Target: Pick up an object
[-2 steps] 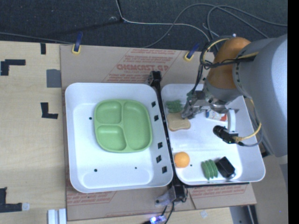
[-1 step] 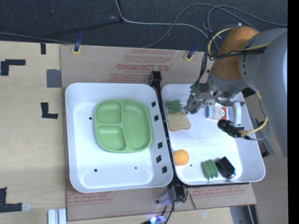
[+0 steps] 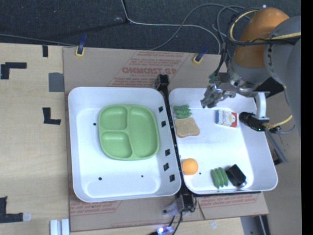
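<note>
Objects for picking lie in the right bin (image 3: 254, 153): green leafy piece (image 3: 182, 112), toast slice (image 3: 187, 127), orange (image 3: 190, 167), green pod (image 3: 219, 177), black block (image 3: 237, 175) and small carton (image 3: 226, 118). Left bin (image 3: 83, 131) holds a green divided plate (image 3: 129, 131). Above the right bin's far rim hangs the gripper (image 3: 211, 98), nothing visibly between its fingers.

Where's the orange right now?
The orange sits in the right bin, against its left wall near the front, below the toast and left of the green pods.
</note>
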